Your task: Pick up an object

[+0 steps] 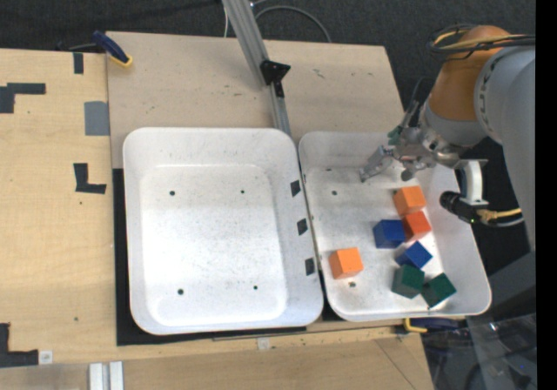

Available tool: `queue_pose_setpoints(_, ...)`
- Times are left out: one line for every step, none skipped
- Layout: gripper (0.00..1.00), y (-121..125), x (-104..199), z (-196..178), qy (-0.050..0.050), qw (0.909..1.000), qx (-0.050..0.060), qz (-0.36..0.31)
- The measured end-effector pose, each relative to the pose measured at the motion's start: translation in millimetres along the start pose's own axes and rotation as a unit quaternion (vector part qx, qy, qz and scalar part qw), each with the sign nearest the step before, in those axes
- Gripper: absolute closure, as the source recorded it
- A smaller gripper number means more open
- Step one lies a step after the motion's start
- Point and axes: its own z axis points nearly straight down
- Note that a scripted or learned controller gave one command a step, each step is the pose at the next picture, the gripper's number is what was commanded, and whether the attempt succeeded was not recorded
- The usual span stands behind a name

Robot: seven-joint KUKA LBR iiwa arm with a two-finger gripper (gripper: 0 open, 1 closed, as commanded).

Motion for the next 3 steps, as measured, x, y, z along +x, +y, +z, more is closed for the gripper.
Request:
queue_pose_setpoints(1.0, 2.0, 0.3, -14.2, 0.0, 1.0, -0.003, -0.001)
queue_pose_setpoints(1.0, -2.6, 5.2, -59.0, 0.0, 1.0, -0.005, 0.0)
queue_pose_setpoints(1.0, -2.0, 5.6, -92.9, -0.001, 1.0, -0.005, 0.0)
